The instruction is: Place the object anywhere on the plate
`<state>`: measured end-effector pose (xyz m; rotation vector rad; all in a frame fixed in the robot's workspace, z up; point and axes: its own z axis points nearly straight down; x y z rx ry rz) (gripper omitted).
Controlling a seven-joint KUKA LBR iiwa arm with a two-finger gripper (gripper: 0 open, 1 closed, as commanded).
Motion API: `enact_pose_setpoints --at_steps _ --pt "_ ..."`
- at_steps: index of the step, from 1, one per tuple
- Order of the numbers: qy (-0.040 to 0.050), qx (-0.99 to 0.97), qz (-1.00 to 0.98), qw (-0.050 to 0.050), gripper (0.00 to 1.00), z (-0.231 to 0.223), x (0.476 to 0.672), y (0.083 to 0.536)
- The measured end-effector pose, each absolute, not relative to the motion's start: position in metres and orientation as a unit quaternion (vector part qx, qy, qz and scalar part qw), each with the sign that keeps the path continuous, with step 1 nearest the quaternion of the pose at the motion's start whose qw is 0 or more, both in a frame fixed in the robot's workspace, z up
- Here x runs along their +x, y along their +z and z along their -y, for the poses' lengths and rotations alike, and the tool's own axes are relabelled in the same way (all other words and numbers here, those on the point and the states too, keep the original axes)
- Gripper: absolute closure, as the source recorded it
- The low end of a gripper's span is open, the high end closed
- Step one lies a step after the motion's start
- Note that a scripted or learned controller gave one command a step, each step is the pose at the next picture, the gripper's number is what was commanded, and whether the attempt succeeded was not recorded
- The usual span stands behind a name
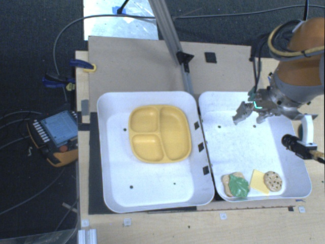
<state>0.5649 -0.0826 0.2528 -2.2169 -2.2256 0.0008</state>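
A yellow plate (160, 133) with three compartments sits in the left bin (152, 189). Along the front wall of the right bin (254, 146) lie a green leafy food piece on a tan round (236, 184), a yellow cheese slice (259, 181) and a chocolate-chip cookie (273, 180). My gripper (252, 114) hangs over the back part of the right bin, well behind the food pieces. Its two fingers stand apart with nothing between them.
A slanted metal pole (170, 32) crosses the back of the bench above the bins. Black clips (201, 146) sit along the seam between the two bins. A blue-screened device (57, 131) and cables lie off the bench at the left.
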Motion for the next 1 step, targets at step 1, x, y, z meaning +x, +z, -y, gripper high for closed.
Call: enact_pose_setpoints --at_steps 1 --pt "-0.0006 -0.706 0.709 -0.001 0.0 0.0825 0.5655 0.2539"
